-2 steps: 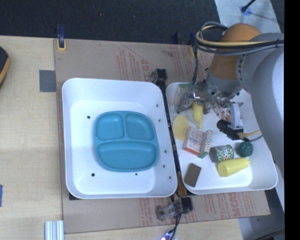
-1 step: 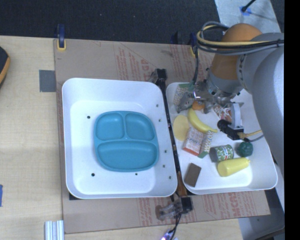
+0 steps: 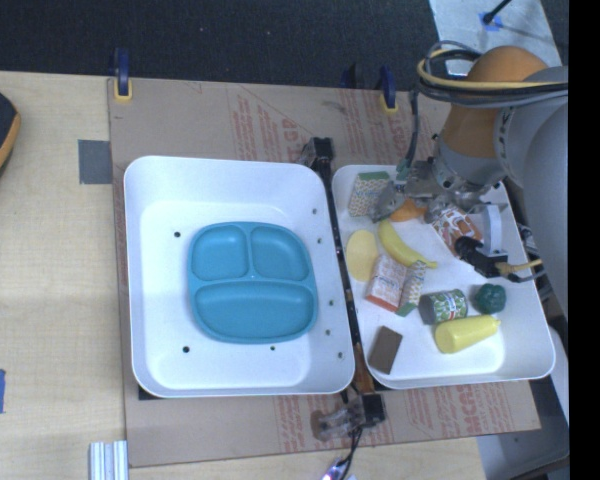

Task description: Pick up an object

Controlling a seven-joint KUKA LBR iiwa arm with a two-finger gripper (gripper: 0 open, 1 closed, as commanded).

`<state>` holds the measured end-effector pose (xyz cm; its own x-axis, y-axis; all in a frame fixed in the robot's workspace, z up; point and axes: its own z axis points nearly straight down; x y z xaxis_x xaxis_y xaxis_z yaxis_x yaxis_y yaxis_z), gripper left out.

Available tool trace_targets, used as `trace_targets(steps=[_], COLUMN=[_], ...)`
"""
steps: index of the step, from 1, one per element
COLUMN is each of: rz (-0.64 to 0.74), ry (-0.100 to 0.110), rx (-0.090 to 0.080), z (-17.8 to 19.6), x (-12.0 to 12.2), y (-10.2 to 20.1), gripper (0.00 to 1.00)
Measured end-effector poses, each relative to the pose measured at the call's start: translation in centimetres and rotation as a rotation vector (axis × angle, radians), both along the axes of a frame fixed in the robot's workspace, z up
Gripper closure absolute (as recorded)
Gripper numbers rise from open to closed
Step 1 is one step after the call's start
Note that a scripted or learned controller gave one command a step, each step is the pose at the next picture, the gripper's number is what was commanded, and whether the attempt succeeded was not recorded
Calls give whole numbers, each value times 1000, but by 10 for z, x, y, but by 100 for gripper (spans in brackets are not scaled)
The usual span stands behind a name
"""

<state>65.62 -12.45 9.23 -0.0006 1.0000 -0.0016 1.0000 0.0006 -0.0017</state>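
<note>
Desk with two bins; end effector, its opening impossible to tell, sits low among clutter. Banana just below it: descend centred, clear of neighbouring packets.

Arm: a rounded grey housing is joined to an orange band, which is ringed by black and yellow cables; dark metal hardware is seen at the gripper.
</note>
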Motion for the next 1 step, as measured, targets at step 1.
trace_targets(steps=[1], rz=[1], ry=[16], rx=[3], z=[8], x=[-3], y=[0], gripper=[100])
